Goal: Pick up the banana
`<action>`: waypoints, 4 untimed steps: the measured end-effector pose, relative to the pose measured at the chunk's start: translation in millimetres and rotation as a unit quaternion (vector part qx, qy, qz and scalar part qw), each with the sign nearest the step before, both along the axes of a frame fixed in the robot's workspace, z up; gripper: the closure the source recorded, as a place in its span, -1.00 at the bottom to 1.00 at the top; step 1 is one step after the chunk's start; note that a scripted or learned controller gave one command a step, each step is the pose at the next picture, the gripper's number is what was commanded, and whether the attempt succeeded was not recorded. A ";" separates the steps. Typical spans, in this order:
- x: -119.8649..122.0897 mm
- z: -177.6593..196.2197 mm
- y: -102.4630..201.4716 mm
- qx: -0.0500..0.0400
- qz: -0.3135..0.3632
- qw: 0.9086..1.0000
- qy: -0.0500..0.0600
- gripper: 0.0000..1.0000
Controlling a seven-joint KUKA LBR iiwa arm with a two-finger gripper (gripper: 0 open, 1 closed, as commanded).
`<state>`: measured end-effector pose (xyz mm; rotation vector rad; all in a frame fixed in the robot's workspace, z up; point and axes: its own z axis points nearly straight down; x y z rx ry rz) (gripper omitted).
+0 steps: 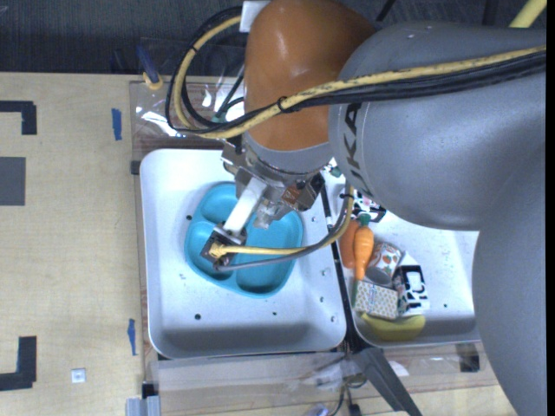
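Jaws, opening I cannot tell, sit over the left bin [173, 319]; banana [392, 326] lies crosswise along the near edge of the right bin [453, 291].

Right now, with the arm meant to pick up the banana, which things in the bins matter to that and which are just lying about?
For the job:
- banana, at the lower end of the right bin in the view, next to a patterned box

Just lying about:
- carrot
- the patterned box
- black-and-white object
- blue dish in the left bin
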<state>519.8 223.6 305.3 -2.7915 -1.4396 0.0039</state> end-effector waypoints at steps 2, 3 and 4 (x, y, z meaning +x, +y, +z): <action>58.9 12.5 0.4 0.000 0.034 0.999 0.000 1.00; 50.1 4.3 0.3 0.000 -0.089 0.996 0.000 1.00; 44.2 82.6 -9.9 0.000 -0.080 0.997 -0.001 1.00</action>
